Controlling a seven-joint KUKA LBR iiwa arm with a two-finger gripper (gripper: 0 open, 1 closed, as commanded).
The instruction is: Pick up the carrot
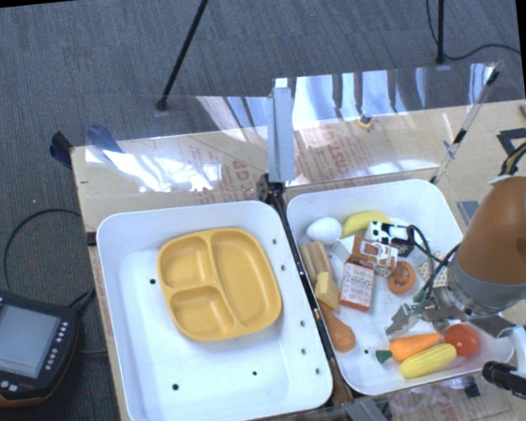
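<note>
Two white bins sit side by side on the bench. The left bin holds a yellow plate with three parts. The plate lies near the bin's middle, a bit toward 12 o'clock.

The right bin holds lots of toy food. The carrot lies flat at about 5 o'clock in this bin. Its green end points to 9 o'clock. A yellow corn cob lies just under it, touching or almost touching it. A red tomato sits just beside the carrot's fat end, at 3 o'clock from it.

The gripper hangs just above the carrot, at 12 o'clock from it. The grey and orange arm comes in from 3 o'clock. I cannot tell if the jaws are spread or pressed together. Nothing shows between them.

Up at 12 o'clock in the right bin are a white egg and a yellow banana. A small red and white box lies in the middle. An orange ring like a donut sits beside it at 3 o'clock. A brown drumstick lies by the bin's left wall at 7 o'clock.

A black hand controller with a screen lies on the floor at 9 o'clock from the bins.
</note>
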